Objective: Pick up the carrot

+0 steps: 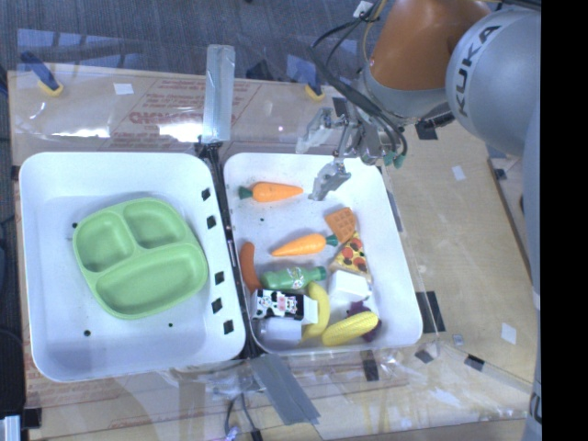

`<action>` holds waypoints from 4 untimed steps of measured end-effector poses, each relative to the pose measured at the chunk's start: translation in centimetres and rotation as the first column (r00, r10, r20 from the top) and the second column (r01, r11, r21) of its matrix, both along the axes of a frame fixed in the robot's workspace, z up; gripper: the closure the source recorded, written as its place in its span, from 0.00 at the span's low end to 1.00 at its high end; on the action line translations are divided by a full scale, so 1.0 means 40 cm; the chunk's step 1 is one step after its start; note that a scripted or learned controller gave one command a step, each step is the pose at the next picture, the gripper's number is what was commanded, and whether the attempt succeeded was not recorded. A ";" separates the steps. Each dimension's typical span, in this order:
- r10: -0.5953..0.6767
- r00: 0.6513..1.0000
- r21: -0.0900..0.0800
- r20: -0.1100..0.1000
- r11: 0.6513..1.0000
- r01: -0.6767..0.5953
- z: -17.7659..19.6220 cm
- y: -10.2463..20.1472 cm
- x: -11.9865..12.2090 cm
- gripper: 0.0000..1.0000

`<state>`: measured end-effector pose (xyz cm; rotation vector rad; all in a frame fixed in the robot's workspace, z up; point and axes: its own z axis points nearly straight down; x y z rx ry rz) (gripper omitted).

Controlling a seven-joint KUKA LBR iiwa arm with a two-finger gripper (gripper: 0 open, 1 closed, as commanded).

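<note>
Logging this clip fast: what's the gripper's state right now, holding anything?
Gripper: above the right bin's far end, right of the upper carrot; nothing seen held, open or closed cannot be told.

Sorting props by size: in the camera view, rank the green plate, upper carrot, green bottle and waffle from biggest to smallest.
1. Green plate, by far.
2. Upper carrot and green bottle: look alike, unranked.
3. Waffle.

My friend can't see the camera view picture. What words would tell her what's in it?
A grey robot arm's gripper hovers over the back of the right white bin, beside a toy carrot. A second carrot, a waffle, a pizza slice and a banana lie nearer. The left bin holds a green divided plate.
</note>
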<state>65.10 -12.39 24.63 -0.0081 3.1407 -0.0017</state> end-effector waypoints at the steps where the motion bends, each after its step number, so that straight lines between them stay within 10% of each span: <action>1: -0.042 0.999 0.003 -0.013 0.999 0.042 -0.343 -0.090 -0.102 0.00; 3: -0.038 0.999 -0.001 0.003 0.999 0.038 -0.383 -0.093 -0.301 0.00; 4: -0.029 1.000 -0.001 0.006 1.000 0.029 -0.356 -0.087 -0.296 1.00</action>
